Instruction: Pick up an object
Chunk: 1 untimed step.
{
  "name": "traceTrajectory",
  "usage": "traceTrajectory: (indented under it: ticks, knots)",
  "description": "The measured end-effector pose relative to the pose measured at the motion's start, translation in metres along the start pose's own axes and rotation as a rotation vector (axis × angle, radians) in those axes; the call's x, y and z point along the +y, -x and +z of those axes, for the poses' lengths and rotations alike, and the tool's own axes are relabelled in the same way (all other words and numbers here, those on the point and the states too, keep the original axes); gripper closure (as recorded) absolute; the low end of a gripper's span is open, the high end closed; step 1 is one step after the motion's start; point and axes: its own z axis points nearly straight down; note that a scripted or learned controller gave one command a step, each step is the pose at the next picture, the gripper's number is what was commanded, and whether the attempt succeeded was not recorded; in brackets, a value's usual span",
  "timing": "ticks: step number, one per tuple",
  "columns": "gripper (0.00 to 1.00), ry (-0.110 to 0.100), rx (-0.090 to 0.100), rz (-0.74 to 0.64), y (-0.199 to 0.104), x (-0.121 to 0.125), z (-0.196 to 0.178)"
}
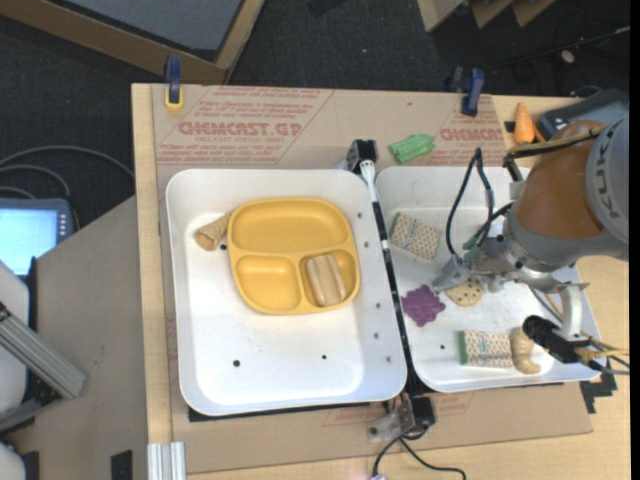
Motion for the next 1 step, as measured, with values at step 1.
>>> traceTrajectory:
  ticks: [1]
  knots:
    - [0.0, 0.02, -0.004, 0.001, -0.0209, -0.0416, 0.0046]
